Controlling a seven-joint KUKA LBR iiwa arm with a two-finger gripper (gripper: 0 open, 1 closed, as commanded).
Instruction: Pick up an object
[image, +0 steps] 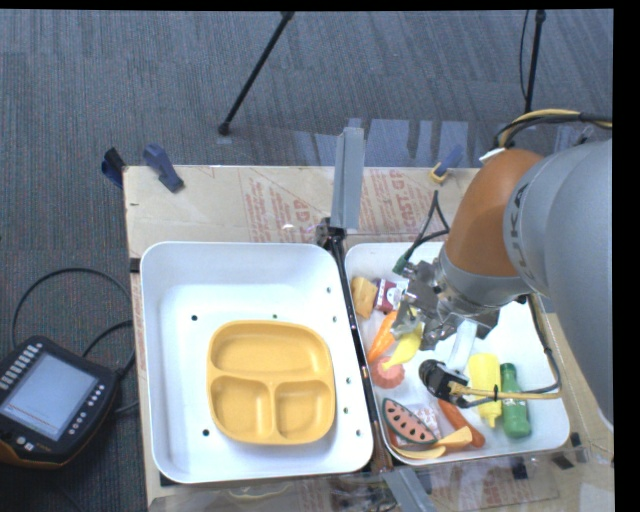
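Note:
The right bin (545, 330) holds several toy foods. My gripper (411, 318) hangs low over the bin's left half, right above a yellow piece (405, 349) and an orange carrot (380, 339). The wrist hides whether anything is in its grasp. A pink-red round piece (389, 375) lies just in front of the yellow one. A tan block (363, 295) and a red-and-white packet (388, 296) lie behind the gripper, near the bin's back left corner.
Along the right bin's front lie a watermelon slice (408, 422), an orange wedge (456, 437), a yellow corn (485, 378) and a green bottle (514, 402). A black cable end (435, 376) hangs nearby. The left bin (175, 290) holds a yellow divided plate (270, 380).

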